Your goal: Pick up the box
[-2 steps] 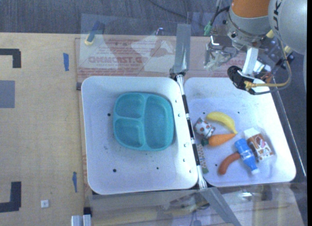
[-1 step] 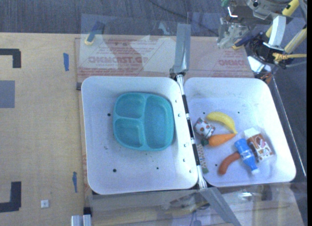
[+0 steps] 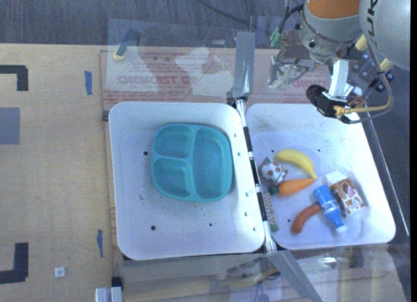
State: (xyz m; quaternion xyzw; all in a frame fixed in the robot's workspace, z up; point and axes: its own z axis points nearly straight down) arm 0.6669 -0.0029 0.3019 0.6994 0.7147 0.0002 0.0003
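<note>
Box (image 3: pixel 347 194) lies in the right bin (image 3: pixel 378 226), well apart from tool (image 3: pixel 285 76).

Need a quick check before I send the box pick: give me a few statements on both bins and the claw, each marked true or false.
1. The teal divided plate lies in the left bin. True.
2. The box lies in the left bin. False: it lies in the right bin, near its right wall.
3. The claw hangs above the right bin's far edge, away from the box. True.
4. The banana lies on the plate. False: it lies in the right bin, just above the carrot.
</note>
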